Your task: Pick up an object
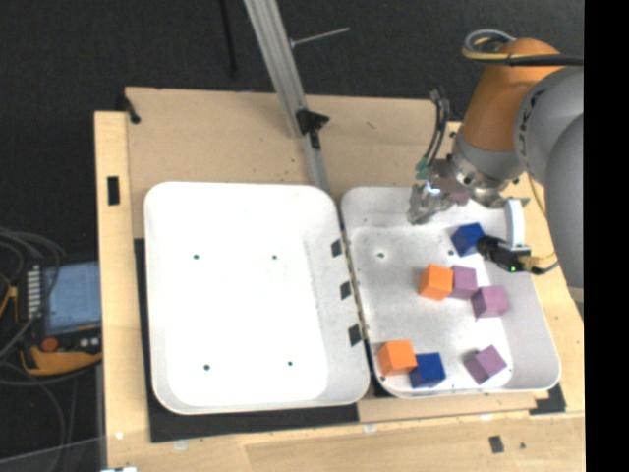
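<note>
Gripper (428, 207): state cannot be told | near right bin (388, 209) back edge | Risk: you may strike the rim, missing the blue cube (467, 239).

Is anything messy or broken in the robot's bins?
Nothing looks broken or spilled. Seven small cubes, such as the orange cube and the blue cube, lie loosely scattered inside the right white bin. The gripper hovers over that bin's far end.

Two bins sit side by side — the right bin (378, 219) holds seven blocks (436, 282), the end effector (425, 205) above its far edge.
</note>
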